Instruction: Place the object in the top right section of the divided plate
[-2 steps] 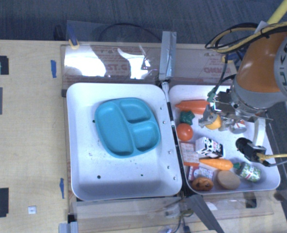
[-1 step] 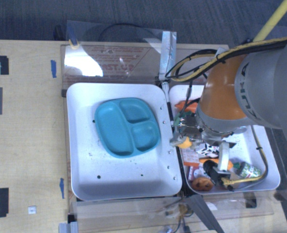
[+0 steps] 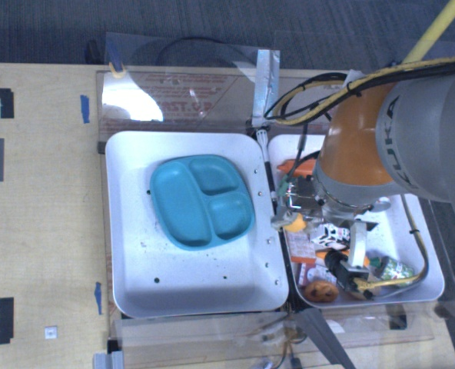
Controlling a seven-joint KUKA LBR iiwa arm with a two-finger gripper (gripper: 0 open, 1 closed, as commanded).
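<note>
The blue divided plate (image 3: 203,200) lies in the left white bin (image 3: 135,275), with one large section on its left and two smaller sections on its right. Nothing rests in any of them. My gripper (image 3: 323,229) hangs low over the right bin (image 3: 431,279), above a heap of small objects, and the grey and orange arm hides most of it. A small yellow-orange piece (image 3: 293,223) shows at the gripper's left side, just by the wall between the bins. I cannot tell whether it is held.
The right bin holds several loose items: a brown round piece (image 3: 320,290) at the front, a green packet (image 3: 389,267), a black-and-white item (image 3: 333,237), a red-and-white packet (image 3: 303,248) and an orange thing (image 3: 293,166) at the back. Cables loop over the bin.
</note>
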